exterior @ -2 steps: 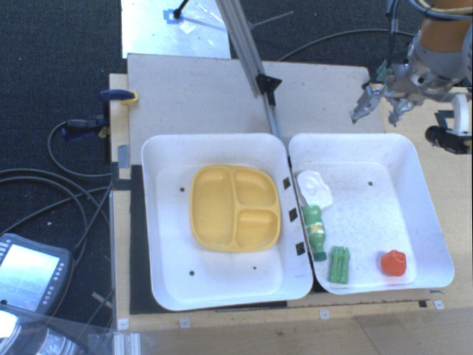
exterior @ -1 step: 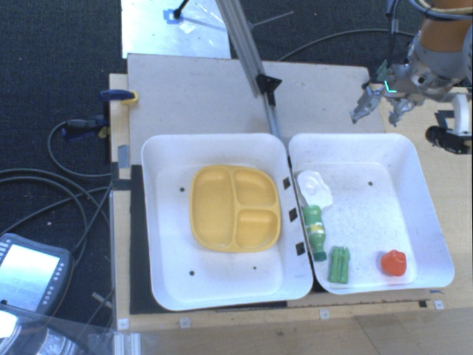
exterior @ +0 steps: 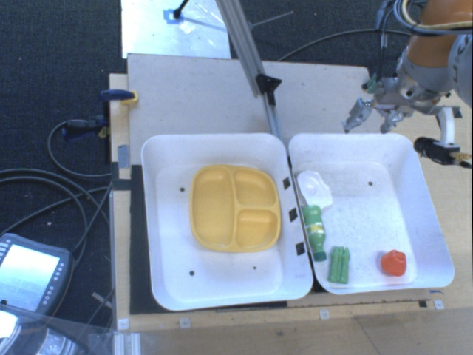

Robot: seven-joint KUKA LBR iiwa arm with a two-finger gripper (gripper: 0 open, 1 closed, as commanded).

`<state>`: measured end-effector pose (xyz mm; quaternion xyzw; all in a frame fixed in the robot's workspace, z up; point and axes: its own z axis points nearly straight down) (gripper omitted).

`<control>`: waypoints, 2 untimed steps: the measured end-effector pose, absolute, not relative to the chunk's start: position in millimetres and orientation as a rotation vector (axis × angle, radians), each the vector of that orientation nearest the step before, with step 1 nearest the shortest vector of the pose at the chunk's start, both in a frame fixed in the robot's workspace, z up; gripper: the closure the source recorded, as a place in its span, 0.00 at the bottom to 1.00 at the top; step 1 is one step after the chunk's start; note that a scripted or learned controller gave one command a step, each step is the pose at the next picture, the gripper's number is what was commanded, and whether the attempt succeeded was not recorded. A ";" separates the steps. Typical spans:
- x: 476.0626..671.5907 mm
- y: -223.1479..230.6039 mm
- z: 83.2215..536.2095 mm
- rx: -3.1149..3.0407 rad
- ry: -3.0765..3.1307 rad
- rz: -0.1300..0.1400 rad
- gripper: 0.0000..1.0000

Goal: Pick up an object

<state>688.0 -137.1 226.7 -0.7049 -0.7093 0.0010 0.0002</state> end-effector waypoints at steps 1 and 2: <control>686.0 -139.9 184.9 -2.220 -2.223 0.003 0.00; 686.7 -141.3 143.6 -2.219 -2.223 0.003 0.00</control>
